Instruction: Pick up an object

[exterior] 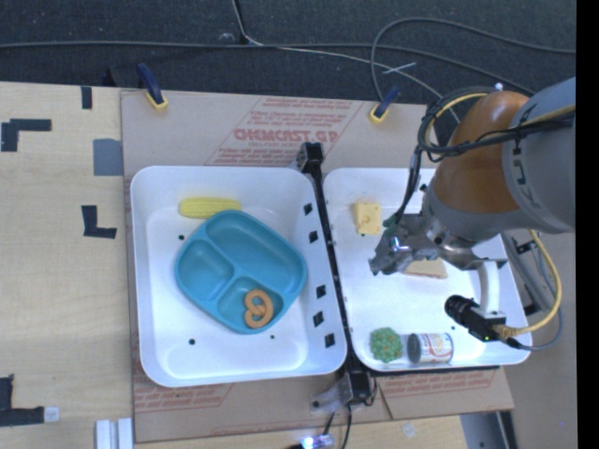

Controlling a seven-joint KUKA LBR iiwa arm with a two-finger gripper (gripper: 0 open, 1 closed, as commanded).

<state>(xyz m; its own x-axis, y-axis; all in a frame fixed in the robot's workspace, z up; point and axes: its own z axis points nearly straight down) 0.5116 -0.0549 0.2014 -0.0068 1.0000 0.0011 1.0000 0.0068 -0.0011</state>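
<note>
Dark carpet with loose cables lies behind the wooden bench [56,251], and on the bench two shallow white bins stand side by side. From above, the left bin [150,279] holds a blue divided plate [241,267] with a small pretzel [255,308] in one of its compartments, and a yellow corn cob [209,208] lies just beside the plate's far edge. The right bin [360,293] holds a yellow cheese cube [368,218], a pale wedge [429,269], a green broccoli piece [385,344] and a small can [430,347] lying on its side. The arm comes in from the right, and its gripper [391,255] hangs over the middle of the right bin; I cannot tell how it is set. The pale wedge is the nearest object, touching or just beside the gripper on its right side, with its long axis running left to right. The cheese cube lies near, toward the far side.
</note>
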